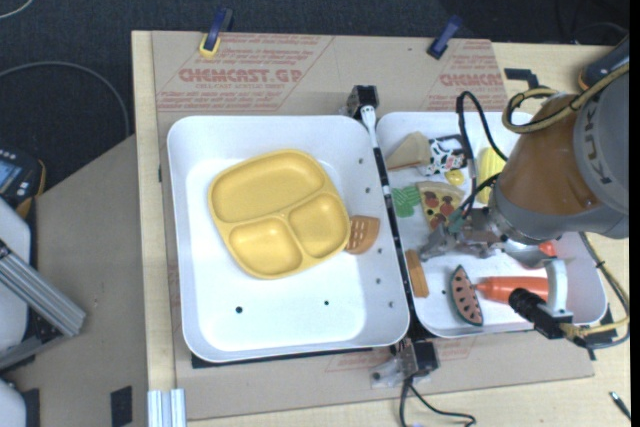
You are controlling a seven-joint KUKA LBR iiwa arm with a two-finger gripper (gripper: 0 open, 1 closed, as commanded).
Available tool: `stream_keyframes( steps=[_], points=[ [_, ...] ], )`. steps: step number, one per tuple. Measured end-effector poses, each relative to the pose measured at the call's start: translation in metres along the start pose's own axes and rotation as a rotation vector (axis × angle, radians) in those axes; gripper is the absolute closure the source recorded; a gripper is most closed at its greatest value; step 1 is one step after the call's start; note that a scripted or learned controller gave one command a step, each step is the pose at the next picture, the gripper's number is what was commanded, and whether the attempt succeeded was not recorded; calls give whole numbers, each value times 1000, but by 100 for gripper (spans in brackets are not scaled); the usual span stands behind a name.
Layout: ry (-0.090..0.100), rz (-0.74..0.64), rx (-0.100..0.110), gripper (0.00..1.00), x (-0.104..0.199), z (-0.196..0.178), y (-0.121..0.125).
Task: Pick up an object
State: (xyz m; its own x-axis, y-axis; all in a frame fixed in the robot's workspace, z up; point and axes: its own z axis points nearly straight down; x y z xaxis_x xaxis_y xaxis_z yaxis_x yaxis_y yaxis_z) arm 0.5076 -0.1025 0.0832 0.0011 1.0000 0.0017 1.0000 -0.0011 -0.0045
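your gripper (447, 237) hangs low in the right bin (590, 307); i can't tell its state. the watermelon slice (466, 295) just beside looks light, stiff, slippery; pinch across its 2 flat faces.

The arm (560, 165) comes in from three o'clock, its grey upper part at the frame's edge and the orange band broad above the wrist. The wrist bends down and toward nine o'clock, ending in the claw (447, 237), low, its metal tips pointing toward nine o'clock
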Motion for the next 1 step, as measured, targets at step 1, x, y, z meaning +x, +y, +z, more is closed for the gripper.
stream_keyframes(
  steps=[1],
  points=[
    [-1,1,-4,100,0,-12,1]
  ],
)
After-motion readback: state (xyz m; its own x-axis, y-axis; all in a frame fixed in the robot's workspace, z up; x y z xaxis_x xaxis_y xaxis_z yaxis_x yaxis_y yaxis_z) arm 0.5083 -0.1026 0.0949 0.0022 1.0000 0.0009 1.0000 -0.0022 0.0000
